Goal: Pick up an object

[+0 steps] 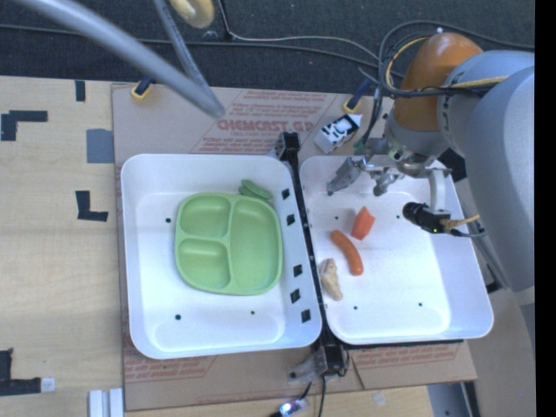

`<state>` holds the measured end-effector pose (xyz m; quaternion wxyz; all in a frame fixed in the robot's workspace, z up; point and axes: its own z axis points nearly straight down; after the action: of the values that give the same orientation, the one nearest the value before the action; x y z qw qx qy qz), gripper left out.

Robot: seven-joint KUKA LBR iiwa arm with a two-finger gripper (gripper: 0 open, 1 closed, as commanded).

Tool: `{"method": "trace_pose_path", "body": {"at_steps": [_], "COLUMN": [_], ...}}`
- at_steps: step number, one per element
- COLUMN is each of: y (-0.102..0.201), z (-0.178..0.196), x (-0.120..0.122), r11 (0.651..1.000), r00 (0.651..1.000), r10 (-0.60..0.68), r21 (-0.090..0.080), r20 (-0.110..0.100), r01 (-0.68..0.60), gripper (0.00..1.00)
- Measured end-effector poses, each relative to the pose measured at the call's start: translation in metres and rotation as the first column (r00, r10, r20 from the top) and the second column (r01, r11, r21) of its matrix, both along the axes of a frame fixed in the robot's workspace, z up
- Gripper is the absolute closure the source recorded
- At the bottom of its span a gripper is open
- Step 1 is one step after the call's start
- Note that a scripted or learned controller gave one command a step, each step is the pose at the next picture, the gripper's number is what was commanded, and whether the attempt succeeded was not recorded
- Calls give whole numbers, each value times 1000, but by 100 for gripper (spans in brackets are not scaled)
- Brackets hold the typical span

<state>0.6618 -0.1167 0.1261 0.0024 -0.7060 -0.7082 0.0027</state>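
- A wooden bench (52, 259) carries a sheet of printed cardboard (261, 115), and on it two shallow white bins sit side by side, touching along a black clipped seam.
- The right bin (434, 307) holds the likely things to pick: an orange-red carrot piece (362, 224), a sausage (347, 252) just below it, and a pale shell-like piece (330, 279) near the bin's left wall.
- All three lie close together but apart, none touching another as far as I can tell.
- The left bin (148, 311) holds a green divided plate (230, 241) with a small green scrap (255, 189) at its upper rim.
- The gripper (363, 172) hangs over the upper part of the right bin, above and just clear of the carrot piece; its fingers look spread and nothing sits between them.
- Risk, as I judge it: the carrot piece and sausage lie near each other, so a descent slightly off centre could nudge one into the other or clip both.
- The sausage is round and may roll out of a closing pinch.
- The pale piece lies close to the bin wall, so a finger could strike the wall.
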Motion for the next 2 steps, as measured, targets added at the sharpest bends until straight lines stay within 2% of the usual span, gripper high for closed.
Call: {"method": "trace_pose_path", "body": {"at_steps": [1, 2], "y": [1, 1], "z": [-44, -31], "x": [-1, 1], "r11": [1000, 1000], "r00": [1000, 1000], "r10": [0, 1], "r21": [-2, -2], "r20": [5, 7], "r01": [0, -1], "gripper": [0, 100]}}
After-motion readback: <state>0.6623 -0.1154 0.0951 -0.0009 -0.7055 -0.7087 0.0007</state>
